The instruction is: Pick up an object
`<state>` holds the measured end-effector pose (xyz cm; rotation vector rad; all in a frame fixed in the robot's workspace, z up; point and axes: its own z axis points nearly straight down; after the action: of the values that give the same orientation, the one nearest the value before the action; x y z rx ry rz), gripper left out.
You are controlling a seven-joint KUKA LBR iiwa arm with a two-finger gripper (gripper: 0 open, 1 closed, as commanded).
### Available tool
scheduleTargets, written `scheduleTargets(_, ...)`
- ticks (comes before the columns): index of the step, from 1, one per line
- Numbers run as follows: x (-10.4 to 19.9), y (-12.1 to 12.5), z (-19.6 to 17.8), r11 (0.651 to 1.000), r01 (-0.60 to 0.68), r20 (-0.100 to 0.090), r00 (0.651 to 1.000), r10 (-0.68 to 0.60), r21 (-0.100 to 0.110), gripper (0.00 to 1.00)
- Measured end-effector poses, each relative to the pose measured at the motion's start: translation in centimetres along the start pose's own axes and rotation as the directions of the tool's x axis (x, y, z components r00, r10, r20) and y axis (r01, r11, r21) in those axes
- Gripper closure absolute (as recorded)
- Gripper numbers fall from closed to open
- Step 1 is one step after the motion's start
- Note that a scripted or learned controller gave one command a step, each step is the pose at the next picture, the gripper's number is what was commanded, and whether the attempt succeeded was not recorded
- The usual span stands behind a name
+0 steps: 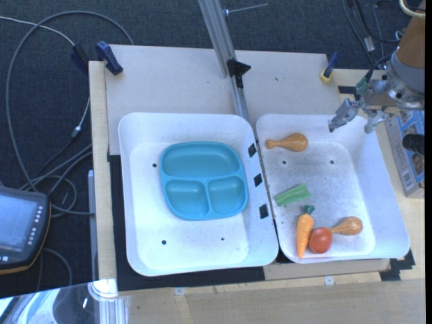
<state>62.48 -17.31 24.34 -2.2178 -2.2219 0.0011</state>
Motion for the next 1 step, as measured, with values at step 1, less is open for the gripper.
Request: scheduleTargets(1,-0.01,0.0,-0.01,1.0,0.0,0.0,1.0,0.0,0.0,0.0)
